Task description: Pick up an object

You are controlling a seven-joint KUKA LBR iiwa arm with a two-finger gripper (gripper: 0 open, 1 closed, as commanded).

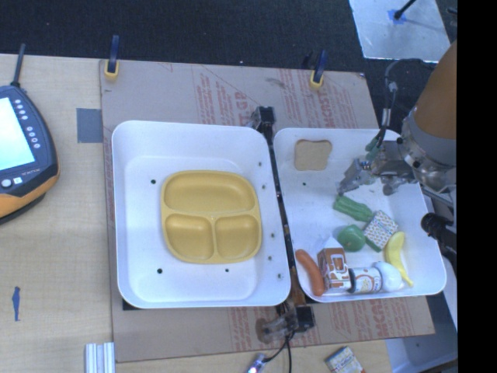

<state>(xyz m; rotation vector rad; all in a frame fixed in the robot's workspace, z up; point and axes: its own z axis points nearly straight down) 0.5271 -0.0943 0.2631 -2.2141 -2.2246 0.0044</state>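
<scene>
Evidently gripper (365, 176) hangs w/ fingers spread, empty, at right bin's (289, 208) upper middle, just above the green pickle-shaped toy (353, 207), prob. lined up since pickables cluster lower right of frame by the banana (397, 255).

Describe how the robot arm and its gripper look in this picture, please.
The arm is a thick rounded body, grey with a broad orange band above the wrist. A thin dark cable runs beside it. The gripper is small, grey and metallic, with two slim fingers and a touch of green near its base.
</scene>
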